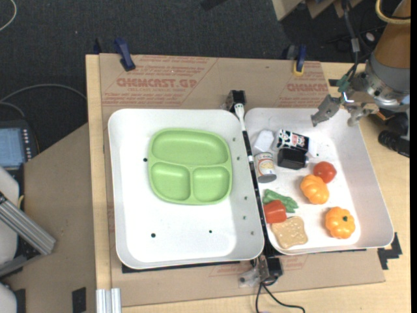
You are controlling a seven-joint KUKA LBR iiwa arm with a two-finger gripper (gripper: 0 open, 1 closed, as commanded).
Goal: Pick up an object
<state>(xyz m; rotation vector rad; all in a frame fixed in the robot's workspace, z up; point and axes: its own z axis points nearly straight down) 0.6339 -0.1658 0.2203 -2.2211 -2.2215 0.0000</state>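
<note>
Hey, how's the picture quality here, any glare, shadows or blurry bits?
Camera view: lighting is even and soft; the white bins are bright but keep their edges, the green tray casts hardly any shadow, the tool looks slightly soft, and small items such as the can are too small to read.

There was the left white bin (120, 194), and in it a green divided plate (190, 166) lay flat toward the bin's 12 o'clock end, with one long compartment above two smaller ones. Three small dark dots marked the bin floor around it. Under everything sat a printed cardboard sheet (156, 77), pinned by a blue clamp (124, 53) at 11 o'clock and another clamp (300, 59) at 1 o'clock. At 6 o'clock a black cable (273, 295) trailed off the edge. Over at 9 o'clock a lit screen (10, 145) showed, with a metal rail (26, 230) below it at 8 o'clock.
</note>
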